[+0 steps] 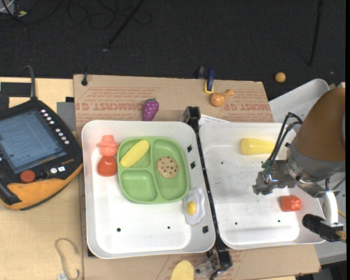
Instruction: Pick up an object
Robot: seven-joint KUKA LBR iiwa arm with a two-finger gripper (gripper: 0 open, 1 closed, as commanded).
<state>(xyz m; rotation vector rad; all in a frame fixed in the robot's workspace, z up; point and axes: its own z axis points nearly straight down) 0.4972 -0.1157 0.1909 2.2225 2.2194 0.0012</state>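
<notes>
White plastic, two shallow bins side by side on the counter (23,238). Notes run left to right.

Left bin (105,226): a red toy figure (107,155) stands by a green divided plate (141,186). On the plate, a yellow corn cob (133,152) sits in the upper left compartment and a cookie (167,167) in the upper right one. A fried-egg toy (192,205) lies at the bin's right wall, just off the plate.

Right bin (245,226): a yellow block (257,146) lies near the top, and a small red piece (290,203) lies lower right. The pincer (266,182) is down inside this bin, between those two, nearer the red piece but apart from it — a gap of bare bin floor shows between them. The grey arm (318,139) comes in from the right above it.

Pincer state: cannot tell. It reads as a dark cluster from this angle, and nothing is visibly lodged in it.

Progress, as judged: no object is lifted — every toy rests on a bin floor or on the plate. The approach appears done, with the tool low in the right bin; the grasp and the lift remain. Likely candidates are the red piece or the yellow block, though which one is targeted is unclear.
</notes>
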